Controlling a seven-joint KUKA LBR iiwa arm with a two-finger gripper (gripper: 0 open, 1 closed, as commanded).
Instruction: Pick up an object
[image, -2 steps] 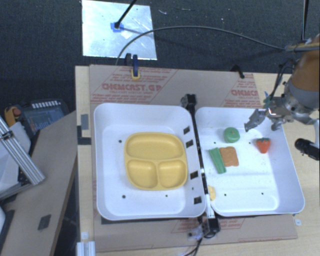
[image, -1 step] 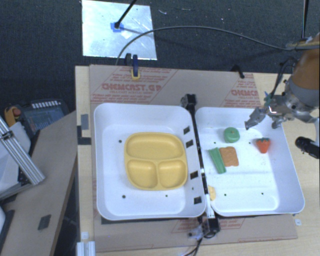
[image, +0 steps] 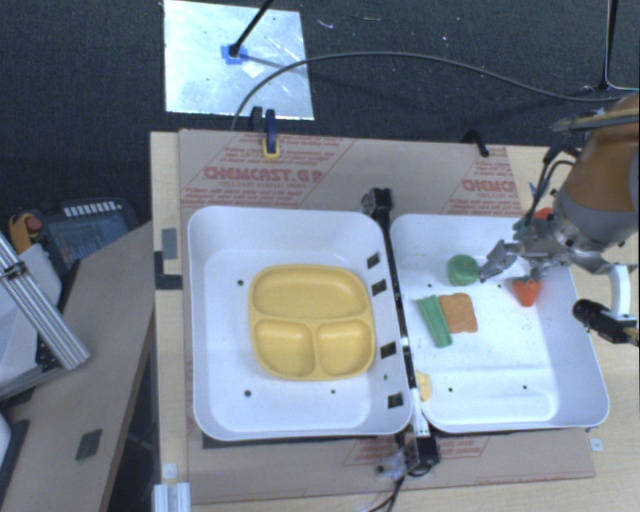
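A round green piece (image: 462, 268) lies in the right bin (image: 570, 400), with a green bar (image: 435, 321), a tan slice (image: 459, 313) and an orange piece (image: 526, 291) nearby. The tool (image: 497, 262) hovers just beside the round piece; its opening cannot be told. Crowding may cause a nudge or missed grasp.

Gripper (image: 497, 262) over right bin (image: 560, 395), arm entering from right. Green round piece (image: 462, 268) just left of the fingertips, close to touching. Orange-red piece (image: 527, 291) just behind them on the wrist side. Green stick (image: 434, 321) and tan slab (image: 459, 313), side by side, below the tips. Yellow divided tray (image: 307, 321) in left bin (image: 215, 300), well apart to the left.
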